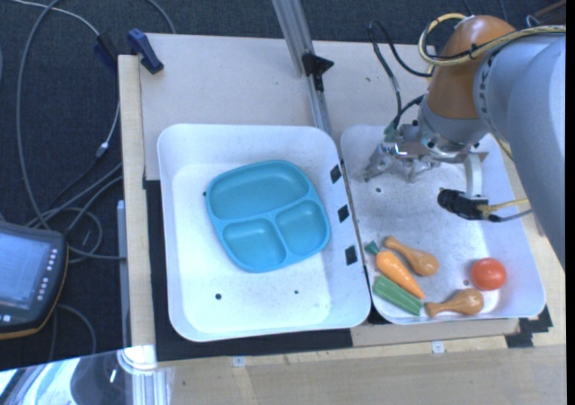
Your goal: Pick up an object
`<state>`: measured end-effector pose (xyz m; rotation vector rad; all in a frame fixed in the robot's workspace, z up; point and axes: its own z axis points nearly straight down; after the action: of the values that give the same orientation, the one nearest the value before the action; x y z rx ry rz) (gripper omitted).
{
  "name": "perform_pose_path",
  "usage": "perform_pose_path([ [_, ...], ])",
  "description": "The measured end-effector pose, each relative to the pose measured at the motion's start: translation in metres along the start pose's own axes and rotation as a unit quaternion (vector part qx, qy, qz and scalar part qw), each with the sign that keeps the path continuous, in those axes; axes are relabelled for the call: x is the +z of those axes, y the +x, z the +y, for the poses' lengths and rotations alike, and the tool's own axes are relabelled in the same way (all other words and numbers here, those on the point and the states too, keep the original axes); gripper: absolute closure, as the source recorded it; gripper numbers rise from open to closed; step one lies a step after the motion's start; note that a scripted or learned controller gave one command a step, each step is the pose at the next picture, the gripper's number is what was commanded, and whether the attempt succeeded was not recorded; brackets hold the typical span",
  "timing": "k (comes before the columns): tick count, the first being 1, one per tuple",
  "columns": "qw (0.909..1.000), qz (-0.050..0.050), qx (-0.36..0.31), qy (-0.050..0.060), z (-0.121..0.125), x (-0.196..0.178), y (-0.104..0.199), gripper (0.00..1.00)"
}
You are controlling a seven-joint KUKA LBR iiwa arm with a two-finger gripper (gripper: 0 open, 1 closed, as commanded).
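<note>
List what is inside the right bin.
The right bin holds a carrot, green vegetable, two drumsticks and a tomato. The arm covers its far corner.

Bench (225, 80) w/ 2 white bins (180, 215).

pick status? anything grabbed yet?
Done: nothing lifted yet. The carrot, green piece, tomato and two drumsticks all lie on the right bin's floor. In hand: nothing seen; the hand sits at the bin's far end, away from the toys. Left: reach, grasp, lift.
</note>
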<state>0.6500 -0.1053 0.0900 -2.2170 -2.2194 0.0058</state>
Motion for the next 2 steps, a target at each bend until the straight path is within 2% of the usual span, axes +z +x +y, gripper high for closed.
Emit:
perform_pose_path([
  [1, 1.0000, 0.000, 0.000, -0.003, 0.002, -0.015, 0.000, 1.00],
  [2, 1.0000, 0.000, -0.001, -0.007, 0.009, -0.067, 0.010, 1.00],
])
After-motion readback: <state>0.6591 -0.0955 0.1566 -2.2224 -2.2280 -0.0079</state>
